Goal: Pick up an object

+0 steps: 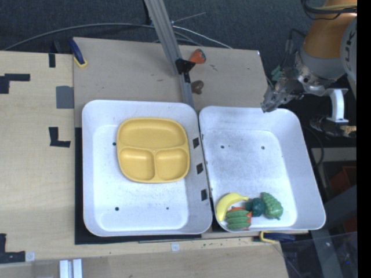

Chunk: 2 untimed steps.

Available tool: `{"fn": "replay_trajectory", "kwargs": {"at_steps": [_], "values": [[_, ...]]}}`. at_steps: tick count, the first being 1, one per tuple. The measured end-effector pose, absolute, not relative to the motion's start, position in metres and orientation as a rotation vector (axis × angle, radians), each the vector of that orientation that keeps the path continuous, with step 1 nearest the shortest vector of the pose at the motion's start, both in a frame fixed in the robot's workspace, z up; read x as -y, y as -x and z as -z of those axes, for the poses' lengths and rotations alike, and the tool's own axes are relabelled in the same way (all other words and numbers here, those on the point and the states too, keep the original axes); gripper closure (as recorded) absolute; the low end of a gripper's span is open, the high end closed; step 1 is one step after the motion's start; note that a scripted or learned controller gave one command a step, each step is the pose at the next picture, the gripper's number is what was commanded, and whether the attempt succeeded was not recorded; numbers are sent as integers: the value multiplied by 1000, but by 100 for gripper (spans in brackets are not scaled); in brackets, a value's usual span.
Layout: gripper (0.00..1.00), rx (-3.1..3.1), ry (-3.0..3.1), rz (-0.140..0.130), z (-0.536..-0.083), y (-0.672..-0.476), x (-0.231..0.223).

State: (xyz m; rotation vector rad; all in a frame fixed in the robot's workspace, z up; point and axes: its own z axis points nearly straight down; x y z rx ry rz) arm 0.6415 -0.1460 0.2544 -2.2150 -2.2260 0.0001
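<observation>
1. Two white bins sit side by side on the bench: left bin, right bin.
2. Left bin holds a yellow tray with three compartments, lying flat in the far half of the bin.
3. Right bin holds a cluster of toy food in its near part, against the near wall: banana at the left of the cluster, a red-and-green piece just near of it, a dark teal piece in the middle, a green leafy piece at the right. The pieces touch or nearly touch one another.
4. Gripper hangs at the far right corner of the right bin, over its far rim, pointing down and to the left.
5. Fingers: dark and small against the rim; I cannot tell how far apart they stand. Nothing is visible between them.
6. Toy food vs. gripper: well apart. The cluster lies at the near wall, the gripper at the far rim, with the bin's bare, speckled floor between them.
7. Arm enters from the right, orange band above the wrist.
8. A grey pole slants across the far bench to the gap between the bins.
</observation>
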Motion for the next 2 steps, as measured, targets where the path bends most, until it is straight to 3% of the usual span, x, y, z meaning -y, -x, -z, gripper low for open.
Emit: {"fn": "replay_trajectory", "kwargs": {"at_steps": [2], "values": [[100,2227,2212,0,-248,-631,52]]}}
